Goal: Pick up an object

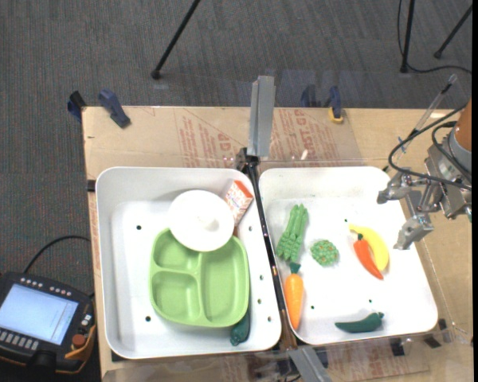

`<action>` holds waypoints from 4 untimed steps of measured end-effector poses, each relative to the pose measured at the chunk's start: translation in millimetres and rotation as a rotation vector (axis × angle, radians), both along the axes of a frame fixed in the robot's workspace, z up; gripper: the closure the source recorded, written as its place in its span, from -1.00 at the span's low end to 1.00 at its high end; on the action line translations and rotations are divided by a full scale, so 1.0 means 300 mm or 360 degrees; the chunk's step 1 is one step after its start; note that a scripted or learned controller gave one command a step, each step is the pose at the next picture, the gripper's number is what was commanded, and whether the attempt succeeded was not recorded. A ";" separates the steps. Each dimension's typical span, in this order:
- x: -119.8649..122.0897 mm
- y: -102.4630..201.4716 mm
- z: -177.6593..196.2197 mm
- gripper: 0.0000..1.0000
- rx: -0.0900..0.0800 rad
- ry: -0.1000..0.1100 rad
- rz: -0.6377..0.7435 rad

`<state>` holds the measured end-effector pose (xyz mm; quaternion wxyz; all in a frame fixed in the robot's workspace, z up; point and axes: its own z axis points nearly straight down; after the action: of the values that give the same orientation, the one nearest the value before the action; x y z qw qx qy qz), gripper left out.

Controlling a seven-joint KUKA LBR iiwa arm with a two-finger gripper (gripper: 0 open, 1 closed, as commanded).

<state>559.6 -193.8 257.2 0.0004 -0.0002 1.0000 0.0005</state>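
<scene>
In the right bin point(334, 183) lie a green asparagus bundle point(292, 231), a small green leafy ball point(324, 251), a yellow banana point(374, 241) against a red-orange pepper point(367, 259), a carrot point(294, 294) and a dark green chili point(360, 321). My gripper point(399, 216) hangs over the bin's right edge, just right of the banana. Its two fingers stand apart, open, with nothing between them.
The left bin point(115, 213) holds a green divided plate point(199, 285), a white round lid point(201, 220) lying over the plate's top edge, an orange-and-white carton point(239, 200) and a dark green vegetable point(239, 333) at the front. A grey post point(261, 122) stands behind the bins.
</scene>
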 end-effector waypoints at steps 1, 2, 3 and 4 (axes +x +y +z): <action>-0.037 -0.047 -0.285 -1.00 0.0005 0.0015 0.0019; -0.054 -0.042 -0.572 -1.00 0.0002 0.0006 -0.0071; 0.069 0.013 -0.563 -1.00 0.0000 -0.0003 0.0194; 0.075 0.021 -0.528 1.00 0.0000 -0.0009 0.0203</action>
<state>582.1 -187.5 98.6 0.0032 -0.0640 0.9979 0.0006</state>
